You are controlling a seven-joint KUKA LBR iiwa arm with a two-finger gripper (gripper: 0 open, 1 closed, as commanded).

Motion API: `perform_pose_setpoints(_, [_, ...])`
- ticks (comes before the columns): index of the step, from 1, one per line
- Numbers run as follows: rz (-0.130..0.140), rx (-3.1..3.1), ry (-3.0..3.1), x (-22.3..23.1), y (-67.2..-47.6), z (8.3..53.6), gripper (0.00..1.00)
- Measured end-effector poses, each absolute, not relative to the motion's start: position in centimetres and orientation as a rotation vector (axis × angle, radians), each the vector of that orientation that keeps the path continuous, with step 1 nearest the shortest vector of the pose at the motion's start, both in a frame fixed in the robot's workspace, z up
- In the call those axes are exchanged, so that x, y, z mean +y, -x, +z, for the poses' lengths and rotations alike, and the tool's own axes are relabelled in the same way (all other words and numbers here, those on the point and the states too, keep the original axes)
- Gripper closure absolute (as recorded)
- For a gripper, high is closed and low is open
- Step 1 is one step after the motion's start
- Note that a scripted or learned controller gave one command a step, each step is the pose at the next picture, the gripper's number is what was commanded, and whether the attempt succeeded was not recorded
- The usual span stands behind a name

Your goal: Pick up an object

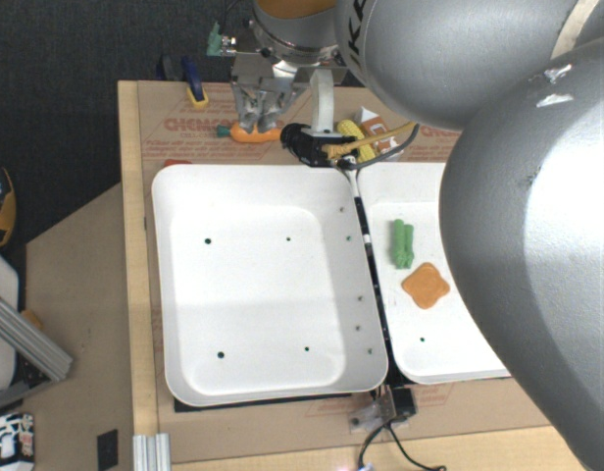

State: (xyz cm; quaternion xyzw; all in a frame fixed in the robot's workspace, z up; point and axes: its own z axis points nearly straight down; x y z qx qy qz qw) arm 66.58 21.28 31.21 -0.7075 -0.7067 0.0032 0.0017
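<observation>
A miss is being risked: the small orange carrot-shaped object (253, 134) is lying on the brown bench top just beyond the left shallow white bin (184, 263), outside both bins, so it may be nudged away rather than caught. The two-finger metal gripper (255, 118) is being held directly over it, touching or almost touching; how far it is parted cannot be told. A green ridged piece (403, 242) and an orange flat wedge (425, 286) are lying in the right white bin (420, 356)

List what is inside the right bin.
Right bin: a green piece and an orange piece, lying apart. The arm covers the bin's right part, so anything there is hidden.
</observation>
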Motion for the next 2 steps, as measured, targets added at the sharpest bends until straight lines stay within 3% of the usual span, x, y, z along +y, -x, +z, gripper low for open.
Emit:
perform_pose_setpoints(1, [0.007, -2.213, 2.231, 12.9, -66.5, 32.4, 1.00])
perform_pose_setpoints(2, [0.012, -2.223, 2.207, 20.8, -63.3, 24.1, 1.00])
